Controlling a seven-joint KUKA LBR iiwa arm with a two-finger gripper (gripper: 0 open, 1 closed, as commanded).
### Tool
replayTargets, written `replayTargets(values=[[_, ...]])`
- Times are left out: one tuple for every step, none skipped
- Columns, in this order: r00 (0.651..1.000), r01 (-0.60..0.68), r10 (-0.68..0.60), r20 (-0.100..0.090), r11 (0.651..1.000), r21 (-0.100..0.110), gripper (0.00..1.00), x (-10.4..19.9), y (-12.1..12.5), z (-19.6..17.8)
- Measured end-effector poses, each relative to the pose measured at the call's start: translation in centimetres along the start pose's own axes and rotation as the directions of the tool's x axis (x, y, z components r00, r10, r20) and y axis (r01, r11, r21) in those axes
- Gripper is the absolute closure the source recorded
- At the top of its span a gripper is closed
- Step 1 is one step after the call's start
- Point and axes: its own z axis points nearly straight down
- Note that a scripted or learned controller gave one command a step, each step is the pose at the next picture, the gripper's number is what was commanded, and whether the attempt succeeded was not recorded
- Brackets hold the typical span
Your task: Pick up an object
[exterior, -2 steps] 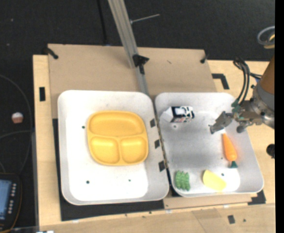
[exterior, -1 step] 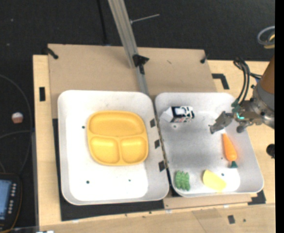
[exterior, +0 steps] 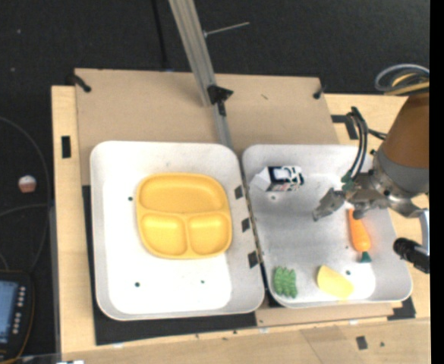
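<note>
- Grey metal tool (exterior: 334, 202) is hovering over the right shallow white bin (exterior: 305, 237); its grip state cannot be told.
- Smooth orange carrot-shaped toy (exterior: 360, 233) is lying just beside it.
- Rounded yellow lemon-like piece (exterior: 334, 282) and knobbly green piece (exterior: 284, 280) are resting near the front rim.
- Glossy yellow three-compartment plastic tray (exterior: 184, 214) is occupying the left bin (exterior: 115, 233).
</note>
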Motion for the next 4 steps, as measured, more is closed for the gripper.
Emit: replayTargets(values=[[1.000,-0.001,0.001,0.000,1.000,0.001,0.00,-0.3,-0.2,6.3],[1.000,-0.002,0.002,0.002,1.000,-0.004,0.00,-0.4,-0.2,10.4],[1.000,-0.007,0.007,0.001,1.000,-0.008,1.00,-0.5,-0.1,9.1],[1.000,-0.004,0.004,0.003,1.000,-0.010,1.00,-1.7,0.1,4.1]])
